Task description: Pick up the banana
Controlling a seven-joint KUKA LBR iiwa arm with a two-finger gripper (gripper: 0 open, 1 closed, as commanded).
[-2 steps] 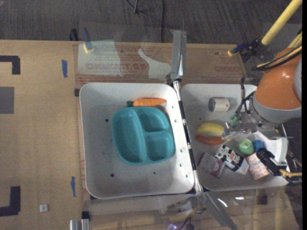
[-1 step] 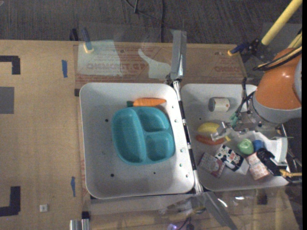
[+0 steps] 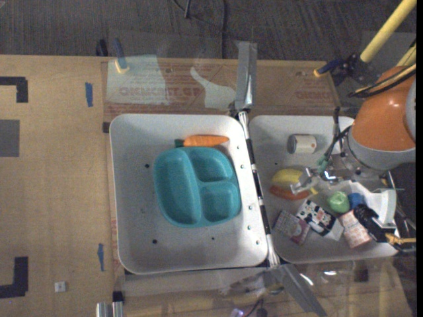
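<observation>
Nearest the camera, the surface's [image 3: 53, 177] front edge runs below two white bins. Left bin [image 3: 132, 243]: a teal divided tray [image 3: 196, 187] with a carrot [image 3: 206, 139] at its far rim. Right bin [image 3: 264, 137]: the banana [image 3: 288, 176], short, plump and yellow (an orange piece lies against its near side), lies just left of the gripper [image 3: 316, 176]. Whether its fingers are parted or closed cannot be told.

The bench [image 3: 53, 177] bears two white bins, left [image 3: 129, 243] and right [image 3: 264, 134], touching side by side.
</observation>
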